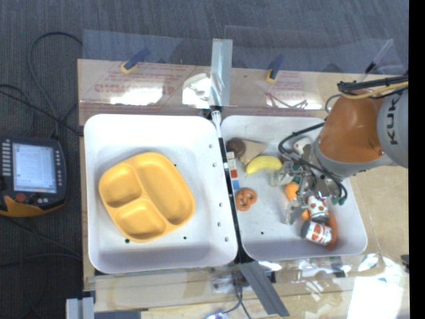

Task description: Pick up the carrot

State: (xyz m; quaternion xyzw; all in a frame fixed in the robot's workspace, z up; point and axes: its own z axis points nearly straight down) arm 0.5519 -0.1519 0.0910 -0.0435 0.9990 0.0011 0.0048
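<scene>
Left bin (93, 244) holds a yellow tray (146, 195); the gripper (302, 198), grip unclear, hovers over the right bin's (265, 244) carrot (292, 191).

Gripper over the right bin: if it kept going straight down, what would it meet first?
Probably the small orange carrot piece beside the red-and-white can, directly beneath the gripper; depth is unclear from this slanted view.

Dark grey carpet floor (199, 5) fills the upper frame; a wooden tabletop (166, 78) sits centre; a handheld control pendant (32, 175) lies at left.
</scene>
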